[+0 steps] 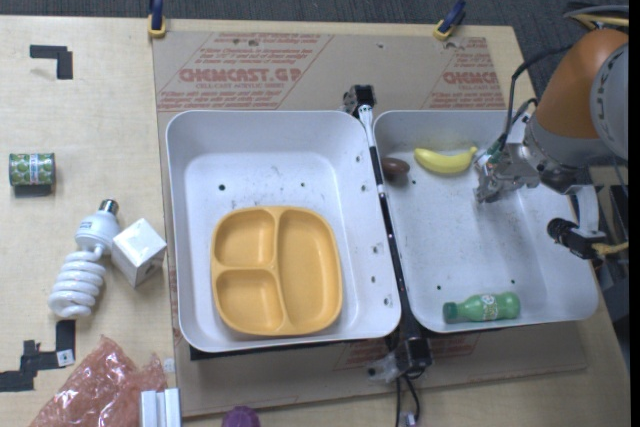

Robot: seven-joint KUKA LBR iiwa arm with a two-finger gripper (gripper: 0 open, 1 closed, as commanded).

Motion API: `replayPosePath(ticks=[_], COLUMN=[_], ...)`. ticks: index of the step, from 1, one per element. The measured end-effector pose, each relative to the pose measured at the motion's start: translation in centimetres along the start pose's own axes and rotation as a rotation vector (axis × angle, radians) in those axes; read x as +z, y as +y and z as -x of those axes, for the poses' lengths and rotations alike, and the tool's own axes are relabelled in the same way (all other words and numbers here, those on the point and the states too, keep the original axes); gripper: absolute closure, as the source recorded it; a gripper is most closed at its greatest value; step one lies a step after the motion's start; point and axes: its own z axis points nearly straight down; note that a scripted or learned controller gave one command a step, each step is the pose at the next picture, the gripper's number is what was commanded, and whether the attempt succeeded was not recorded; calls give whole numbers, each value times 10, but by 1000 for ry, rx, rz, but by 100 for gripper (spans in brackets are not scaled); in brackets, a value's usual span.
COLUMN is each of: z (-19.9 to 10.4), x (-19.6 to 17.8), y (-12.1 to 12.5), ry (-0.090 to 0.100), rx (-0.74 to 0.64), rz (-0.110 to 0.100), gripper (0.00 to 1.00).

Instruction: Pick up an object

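Note:
In the right bin [470,245] a yellow banana [445,160] lies near the far wall, with a small brown object [397,169] just left of it. A green bottle [482,308] lies on its side by the near wall. My gripper [489,187] hangs low over the bin's far right part, just right of the banana's right tip. Nothing shows held in it.
The left bin [200,165] holds a yellow divided plate [277,269]. A divider rail [380,195] separates the two bins. Outside on the left lie a spiral light bulb [82,267], a white cube [139,251], a green can [31,170] and a red mesh bag [95,385].

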Motion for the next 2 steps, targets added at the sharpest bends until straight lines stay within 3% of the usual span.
replayPosePath(ticks=[1,2], z=[-46,14], x=[0,0], y=[-83,-30], ry=[1,0], rx=[3,2], rz=[-1,1], gripper=[0,0])
